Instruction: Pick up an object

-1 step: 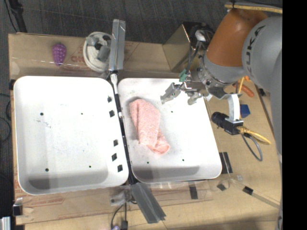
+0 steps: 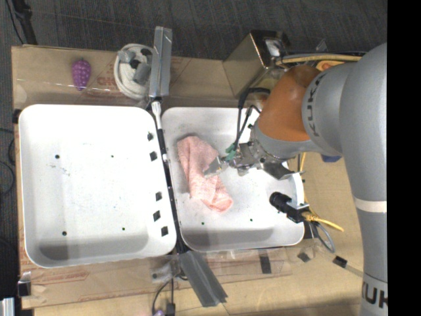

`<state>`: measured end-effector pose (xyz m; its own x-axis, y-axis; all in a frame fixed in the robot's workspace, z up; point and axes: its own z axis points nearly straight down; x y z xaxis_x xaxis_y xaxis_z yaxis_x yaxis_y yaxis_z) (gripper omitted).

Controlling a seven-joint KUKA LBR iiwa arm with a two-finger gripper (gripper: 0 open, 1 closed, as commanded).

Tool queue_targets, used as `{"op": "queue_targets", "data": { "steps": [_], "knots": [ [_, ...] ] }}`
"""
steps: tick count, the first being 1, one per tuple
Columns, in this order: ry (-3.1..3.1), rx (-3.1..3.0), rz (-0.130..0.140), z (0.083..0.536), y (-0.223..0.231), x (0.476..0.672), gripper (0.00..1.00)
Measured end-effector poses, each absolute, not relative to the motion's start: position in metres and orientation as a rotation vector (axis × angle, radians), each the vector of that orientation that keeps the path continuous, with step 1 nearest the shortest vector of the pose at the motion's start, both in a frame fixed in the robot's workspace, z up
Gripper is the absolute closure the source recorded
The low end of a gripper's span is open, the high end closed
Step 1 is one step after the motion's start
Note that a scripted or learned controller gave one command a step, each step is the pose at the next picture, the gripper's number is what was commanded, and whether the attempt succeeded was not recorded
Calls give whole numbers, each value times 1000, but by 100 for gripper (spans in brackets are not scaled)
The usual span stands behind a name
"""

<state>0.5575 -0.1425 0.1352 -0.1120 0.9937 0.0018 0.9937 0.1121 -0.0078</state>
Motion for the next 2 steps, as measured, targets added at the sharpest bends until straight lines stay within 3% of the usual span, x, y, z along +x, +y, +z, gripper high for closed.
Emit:
{"op": "queue_targets", "data": {
  "steps": [1,2],
  "knots": [
    [-2510,-1886,-1,93,-117,562,0],
    [-2510,-1886,-1,93,-117,563,0]
  ]
}}
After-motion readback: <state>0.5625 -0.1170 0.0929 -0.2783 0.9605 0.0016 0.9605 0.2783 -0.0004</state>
